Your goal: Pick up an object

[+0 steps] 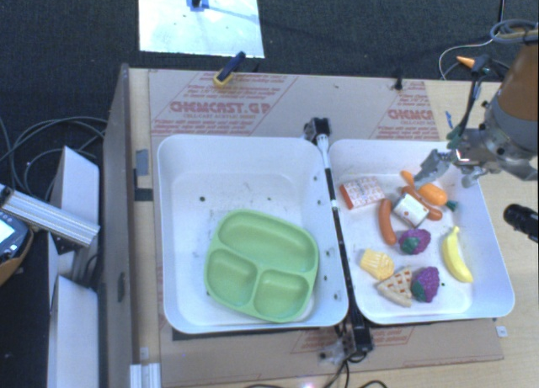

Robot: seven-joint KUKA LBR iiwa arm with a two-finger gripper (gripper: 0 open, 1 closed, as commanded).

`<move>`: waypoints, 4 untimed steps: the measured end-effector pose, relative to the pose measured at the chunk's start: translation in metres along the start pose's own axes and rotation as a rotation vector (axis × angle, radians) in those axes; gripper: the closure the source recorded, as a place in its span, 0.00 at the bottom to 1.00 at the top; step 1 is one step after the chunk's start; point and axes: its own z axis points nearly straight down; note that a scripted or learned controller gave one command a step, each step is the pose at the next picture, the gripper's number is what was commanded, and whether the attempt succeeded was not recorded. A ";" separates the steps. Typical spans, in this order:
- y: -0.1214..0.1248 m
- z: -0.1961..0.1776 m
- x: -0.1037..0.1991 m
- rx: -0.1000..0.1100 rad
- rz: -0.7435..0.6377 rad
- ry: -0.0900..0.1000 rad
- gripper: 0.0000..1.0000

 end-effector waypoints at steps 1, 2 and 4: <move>0.008 0.099 0.025 0.002 0.000 0.000 0.00; 0.018 0.188 0.028 0.001 0.002 0.000 0.00; 0.012 0.087 0.091 -0.002 -0.001 0.001 1.00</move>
